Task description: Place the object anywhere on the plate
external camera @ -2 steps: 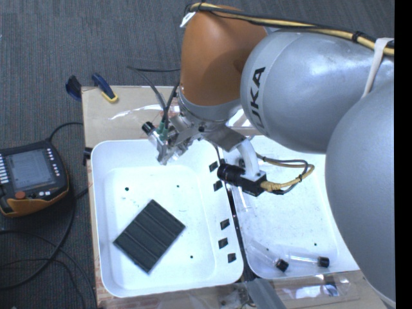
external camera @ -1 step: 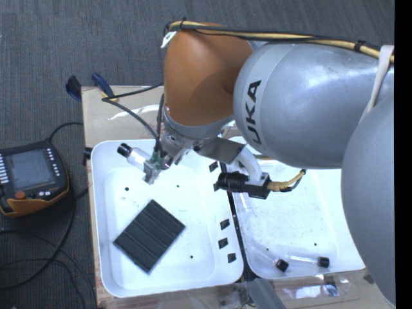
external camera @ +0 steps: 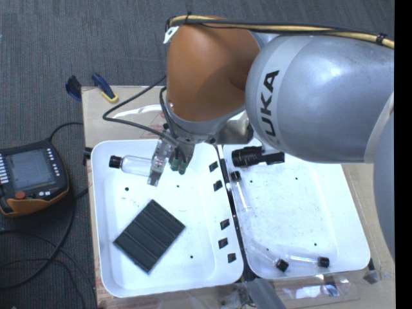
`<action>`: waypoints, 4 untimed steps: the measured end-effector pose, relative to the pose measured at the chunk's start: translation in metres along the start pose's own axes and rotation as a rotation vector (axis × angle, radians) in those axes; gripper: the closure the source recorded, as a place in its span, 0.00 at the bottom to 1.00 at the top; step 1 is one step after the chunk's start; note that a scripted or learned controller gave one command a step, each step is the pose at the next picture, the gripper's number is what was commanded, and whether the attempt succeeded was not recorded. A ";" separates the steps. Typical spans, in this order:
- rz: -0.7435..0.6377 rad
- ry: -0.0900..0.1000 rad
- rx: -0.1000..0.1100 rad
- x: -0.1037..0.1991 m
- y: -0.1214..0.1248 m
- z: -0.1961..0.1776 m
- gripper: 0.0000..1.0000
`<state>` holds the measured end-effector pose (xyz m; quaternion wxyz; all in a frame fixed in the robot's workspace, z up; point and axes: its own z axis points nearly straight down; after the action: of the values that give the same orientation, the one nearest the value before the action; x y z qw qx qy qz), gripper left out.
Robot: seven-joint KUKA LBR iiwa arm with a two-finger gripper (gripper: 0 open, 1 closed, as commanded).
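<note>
A dark ribbed square plate (external camera: 149, 234) lies flat in the front half of the left bin (external camera: 106, 262). A clear plastic bottle (external camera: 132, 165) with a black cap lies on its side at the back of that bin, cap pointing left. My gripper (external camera: 167, 165) hangs over the back of the left bin, just right of the bottle's base. Its silver finger (external camera: 156, 170) is next to the bottle's end, and the other finger, green-tipped, stands apart to the right. The gripper is open with nothing between the fingers. It sits well behind the plate.
The right bin (external camera: 360, 237) holds clear tubes with black ends near its front (external camera: 302, 260) and one along the divider (external camera: 242, 198). Several black clips (external camera: 218, 185) line the divider's left side. A teach pendant (external camera: 29, 176) lies on the floor at left.
</note>
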<state>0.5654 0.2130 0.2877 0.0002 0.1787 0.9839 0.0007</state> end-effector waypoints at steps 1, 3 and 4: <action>-0.413 0.001 -0.001 -0.025 0.044 0.004 1.00; -0.742 0.006 0.001 -0.016 0.040 -0.029 1.00; -0.827 0.001 -0.002 0.048 0.017 -0.082 1.00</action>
<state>0.5268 0.2456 0.3693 0.0003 -0.2319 0.9727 0.0013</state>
